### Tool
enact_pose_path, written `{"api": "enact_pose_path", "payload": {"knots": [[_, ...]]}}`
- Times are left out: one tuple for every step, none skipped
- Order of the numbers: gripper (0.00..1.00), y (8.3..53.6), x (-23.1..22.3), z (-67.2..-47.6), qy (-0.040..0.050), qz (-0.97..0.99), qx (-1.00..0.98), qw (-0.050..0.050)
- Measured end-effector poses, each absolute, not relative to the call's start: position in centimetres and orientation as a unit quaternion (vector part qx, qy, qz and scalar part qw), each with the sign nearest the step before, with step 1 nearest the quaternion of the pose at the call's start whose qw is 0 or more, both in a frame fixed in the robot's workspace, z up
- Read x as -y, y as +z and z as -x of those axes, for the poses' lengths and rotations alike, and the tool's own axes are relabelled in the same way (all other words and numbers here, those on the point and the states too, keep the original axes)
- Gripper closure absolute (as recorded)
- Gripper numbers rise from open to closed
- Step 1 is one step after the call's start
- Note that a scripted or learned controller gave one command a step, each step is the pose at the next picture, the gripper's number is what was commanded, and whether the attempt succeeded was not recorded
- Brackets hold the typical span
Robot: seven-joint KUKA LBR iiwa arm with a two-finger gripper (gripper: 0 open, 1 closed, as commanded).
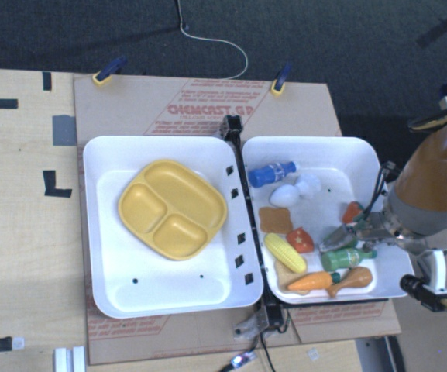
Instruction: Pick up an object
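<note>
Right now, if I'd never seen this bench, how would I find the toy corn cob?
Look in the right-hand white bin, the crowded one, not the bin holding the yellow tray. Near its left wall, below the brown toast slice, lies the corn cob: the only bright yellow piece, slanting down toward the orange carrot.

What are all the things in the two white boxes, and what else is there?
Shallow white bins: two, white, side by side on the bench.
Yellow divided plastic plate: one, yellow, left bin.
Blue toy bottle: one, blue, right bin, top.
Brown toy bread slice: one, brown, right bin, left side.
Yellow toy corn cob: one, yellow, under the bread.
Orange toy carrot: one, orange, right bin's bottom edge.
Green toy bottle: one, green, beside the tool.
Tool: one, grey, low in the right bin.
</note>
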State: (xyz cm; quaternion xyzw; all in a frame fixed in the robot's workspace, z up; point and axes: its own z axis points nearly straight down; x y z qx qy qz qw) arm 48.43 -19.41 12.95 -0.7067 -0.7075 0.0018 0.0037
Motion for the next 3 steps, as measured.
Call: {"api": "enact_pose_path", "payload": {"knots": [[0.00, 8.3, 19.2, -48.4, -0.0001, 0.707, 0.708, 0.003], [1.00, 9.5, 19.2, -48.6, -0.0009, 0.706, 0.708, -0.001], [1.00, 15.4, 20.1, -48.9, -0.0005, 0.707, 0.707, -0.002]]}}
